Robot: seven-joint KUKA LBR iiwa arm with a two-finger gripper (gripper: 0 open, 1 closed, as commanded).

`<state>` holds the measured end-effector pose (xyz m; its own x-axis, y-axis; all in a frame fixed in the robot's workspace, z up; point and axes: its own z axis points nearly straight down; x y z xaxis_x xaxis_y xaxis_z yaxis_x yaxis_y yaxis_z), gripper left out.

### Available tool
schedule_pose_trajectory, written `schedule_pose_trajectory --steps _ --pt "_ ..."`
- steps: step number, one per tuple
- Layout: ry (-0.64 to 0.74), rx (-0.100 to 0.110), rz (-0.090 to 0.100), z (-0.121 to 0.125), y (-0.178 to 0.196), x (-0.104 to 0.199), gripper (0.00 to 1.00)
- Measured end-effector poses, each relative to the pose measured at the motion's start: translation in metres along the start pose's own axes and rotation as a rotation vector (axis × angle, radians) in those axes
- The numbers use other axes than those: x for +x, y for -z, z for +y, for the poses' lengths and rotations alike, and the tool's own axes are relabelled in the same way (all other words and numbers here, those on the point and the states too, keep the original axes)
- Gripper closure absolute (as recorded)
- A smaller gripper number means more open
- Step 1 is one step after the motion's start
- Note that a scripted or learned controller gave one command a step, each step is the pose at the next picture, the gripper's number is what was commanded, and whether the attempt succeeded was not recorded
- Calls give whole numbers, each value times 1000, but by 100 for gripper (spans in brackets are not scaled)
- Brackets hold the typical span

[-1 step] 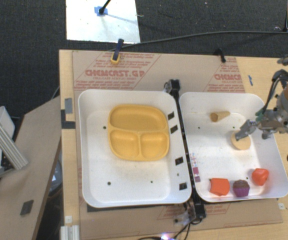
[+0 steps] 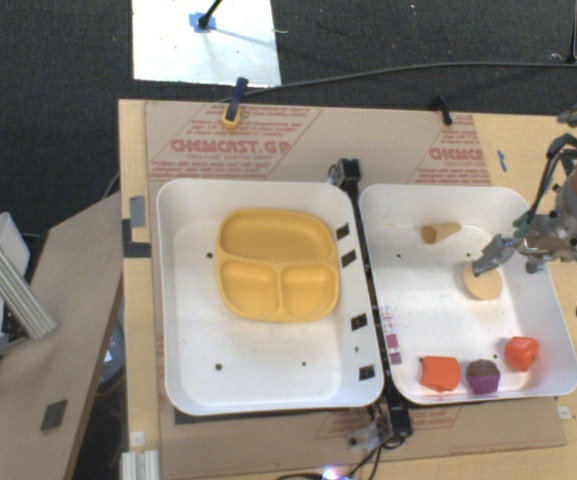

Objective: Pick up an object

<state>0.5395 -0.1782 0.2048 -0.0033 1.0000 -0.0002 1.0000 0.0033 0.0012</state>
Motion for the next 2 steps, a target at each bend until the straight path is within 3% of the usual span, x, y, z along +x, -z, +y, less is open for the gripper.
schedule_pose_trajectory --steps 2 --pt "-2 2 0 0 -86 -3 0"
